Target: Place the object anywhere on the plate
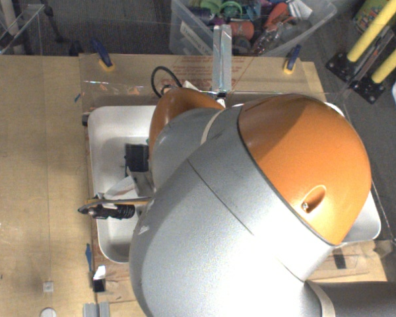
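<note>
Clear tub (251, 12) of colourful toys behind bench; blue clamps (104, 57) on edge

The arm (251, 230) is grey with an orange band; the bin (109, 137) is white; the counter (33, 177) is pale tan wood; blue clamps (104, 58) sit at its far edge; yellow tubes (383, 25) lie upper right.
</note>
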You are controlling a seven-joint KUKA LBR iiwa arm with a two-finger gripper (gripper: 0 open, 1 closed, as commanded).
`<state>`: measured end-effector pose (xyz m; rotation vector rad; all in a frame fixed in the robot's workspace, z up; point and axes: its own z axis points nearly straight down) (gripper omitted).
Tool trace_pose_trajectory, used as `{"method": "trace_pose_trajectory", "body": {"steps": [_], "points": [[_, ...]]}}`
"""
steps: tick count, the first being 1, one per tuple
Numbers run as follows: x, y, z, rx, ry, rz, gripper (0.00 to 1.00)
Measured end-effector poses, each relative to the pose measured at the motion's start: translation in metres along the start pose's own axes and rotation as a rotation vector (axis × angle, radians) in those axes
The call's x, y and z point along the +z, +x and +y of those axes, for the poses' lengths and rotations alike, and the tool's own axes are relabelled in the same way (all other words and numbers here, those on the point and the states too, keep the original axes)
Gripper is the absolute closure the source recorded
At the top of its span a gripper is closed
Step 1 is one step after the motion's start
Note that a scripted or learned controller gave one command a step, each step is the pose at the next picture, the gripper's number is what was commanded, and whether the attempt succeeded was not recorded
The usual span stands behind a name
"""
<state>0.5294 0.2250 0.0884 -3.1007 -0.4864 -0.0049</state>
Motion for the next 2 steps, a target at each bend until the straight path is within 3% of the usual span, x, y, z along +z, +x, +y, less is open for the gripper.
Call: {"method": "trace_pose_trajectory", "body": {"steps": [1, 2], "points": [[-0.002, -0.045, -0.014, 0.112, 0.001, 0.006, 1.00], [0.002, 0.027, 0.010, 0.110, -0.002, 0.002, 1.00]]}}
